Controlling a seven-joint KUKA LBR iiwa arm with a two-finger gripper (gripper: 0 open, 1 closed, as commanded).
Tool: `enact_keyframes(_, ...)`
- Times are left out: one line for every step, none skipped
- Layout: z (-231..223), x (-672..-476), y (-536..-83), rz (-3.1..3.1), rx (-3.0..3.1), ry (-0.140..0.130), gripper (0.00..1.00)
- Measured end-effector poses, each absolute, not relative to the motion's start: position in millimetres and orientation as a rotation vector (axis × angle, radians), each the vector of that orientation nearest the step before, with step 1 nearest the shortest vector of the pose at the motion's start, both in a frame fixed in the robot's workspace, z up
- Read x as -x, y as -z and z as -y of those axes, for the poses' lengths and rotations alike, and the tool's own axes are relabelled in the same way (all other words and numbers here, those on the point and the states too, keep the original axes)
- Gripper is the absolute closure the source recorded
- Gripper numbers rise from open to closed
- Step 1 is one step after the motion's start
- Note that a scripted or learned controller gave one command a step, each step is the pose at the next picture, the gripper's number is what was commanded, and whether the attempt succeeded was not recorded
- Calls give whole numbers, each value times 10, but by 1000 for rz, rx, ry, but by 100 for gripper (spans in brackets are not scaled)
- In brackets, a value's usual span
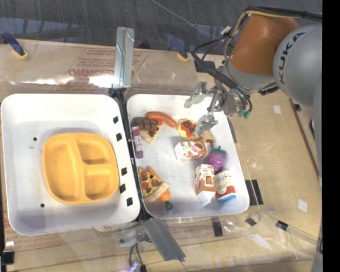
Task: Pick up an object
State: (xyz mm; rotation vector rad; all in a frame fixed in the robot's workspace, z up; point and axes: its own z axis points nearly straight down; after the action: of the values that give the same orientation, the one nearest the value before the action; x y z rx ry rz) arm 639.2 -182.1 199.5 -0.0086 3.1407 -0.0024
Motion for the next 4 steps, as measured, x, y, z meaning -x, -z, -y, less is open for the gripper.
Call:
enact_keyframes(2102, -5774, -1007, -3143, -41, 0, 0)
enact_keyframes(1940, -5360, -963, -3130, -52, 4, 0)
enact_keyframes(1725, -5226, -924, -3138, -125, -1, 0)
enact_keyframes(1610, -4863, -921, -3120, -360, -1, 0)
